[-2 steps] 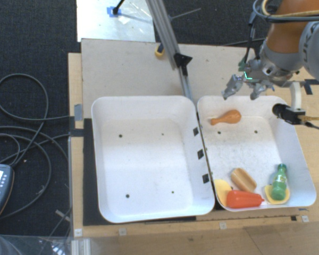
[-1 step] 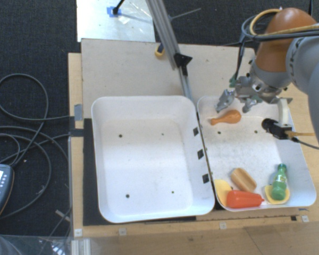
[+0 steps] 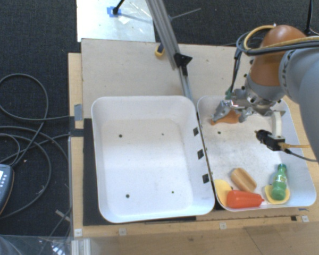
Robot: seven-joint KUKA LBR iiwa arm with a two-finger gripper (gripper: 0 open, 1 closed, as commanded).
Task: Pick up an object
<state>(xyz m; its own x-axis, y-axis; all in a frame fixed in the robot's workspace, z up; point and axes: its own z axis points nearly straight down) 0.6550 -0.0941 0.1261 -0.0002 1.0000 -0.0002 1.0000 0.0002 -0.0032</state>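
My gripper is low over the far left part of the right bin. Right under it lies an orange carrot-like piece, its tip poking out to the left. The gripper's body hides where the two meet, so contact is unclear. Along the bin's near edge lie a tan bun, a red-orange pepper-like piece and a yellow piece. A green bottle rests on a yellow-green item in the near right corner.
The left bin sits beside the right one, sharing a rim with black clips. A grey pole slants over the bench at the back. A black cable connector hangs from the arm over the right bin.
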